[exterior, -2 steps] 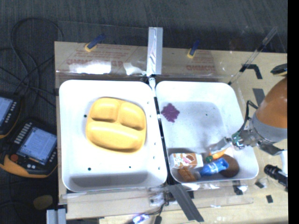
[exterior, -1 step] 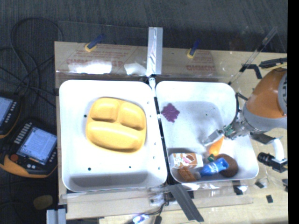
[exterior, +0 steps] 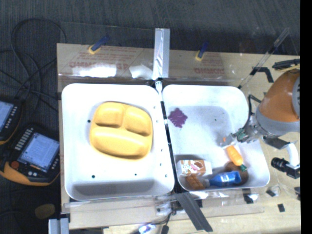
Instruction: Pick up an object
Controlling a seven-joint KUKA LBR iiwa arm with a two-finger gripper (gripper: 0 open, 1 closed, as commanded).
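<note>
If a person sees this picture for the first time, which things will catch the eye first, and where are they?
The big yellow divided tray in the left bin stands out first. Next comes the arm's orange band at the right edge, with the tool low over the right bin. A purple object lies near that bin's upper left, and small items crowd its lower edge.
</note>
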